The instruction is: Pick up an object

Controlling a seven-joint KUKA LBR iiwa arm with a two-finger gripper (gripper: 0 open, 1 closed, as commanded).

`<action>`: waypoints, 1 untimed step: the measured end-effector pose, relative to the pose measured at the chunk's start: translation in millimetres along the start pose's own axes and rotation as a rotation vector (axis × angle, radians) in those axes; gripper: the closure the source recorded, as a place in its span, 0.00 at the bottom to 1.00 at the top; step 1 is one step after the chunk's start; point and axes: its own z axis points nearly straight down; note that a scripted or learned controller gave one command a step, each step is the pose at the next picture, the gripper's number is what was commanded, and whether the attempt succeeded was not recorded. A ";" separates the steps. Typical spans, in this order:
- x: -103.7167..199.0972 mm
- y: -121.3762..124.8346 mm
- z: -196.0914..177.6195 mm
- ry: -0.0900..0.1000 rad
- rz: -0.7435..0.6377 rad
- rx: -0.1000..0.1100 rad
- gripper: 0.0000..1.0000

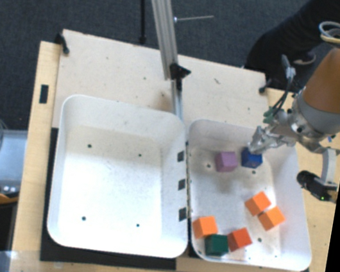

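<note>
Currently the arm (327, 88) enters from the right, its orange band above the grey wrist, and reaches down over the far part of the right bin (290, 251). The gripper (258, 147) sits low at the far side of that bin, directly against the blue cube (251, 159). The cube lies just under and in front of the fingertips; whether it is between the fingers or merely beside them cannot be determined from this angle, and whether the jaws are open or closed cannot be told either.

Contents of the right bin, as observed:
- A purple cube (225, 161) just left of the blue cube, close to it but apparently apart.
- Two orange cubes, one (258, 203) touching the other (271, 218), toward the right side of the bin, nearer than the blue cube.
- An orange cube (206, 226) at the near left of the bin.
- A dark green cube (217, 245) just near of it, against the near wall.
- A red-orange cube (240, 238) just right of the green one, touching or nearly so.

The left bin (64, 146) lies beside the right one, their walls meeting along the middle. Both bins rest on a pale board on the bench (32, 140). A metal strut (166, 30) rises at a slant from the far edge of the board, between the bins.
</note>
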 end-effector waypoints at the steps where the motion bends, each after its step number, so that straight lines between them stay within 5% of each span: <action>1: 48.0 -13.6 10.2 0.001 -0.001 0.008 1.00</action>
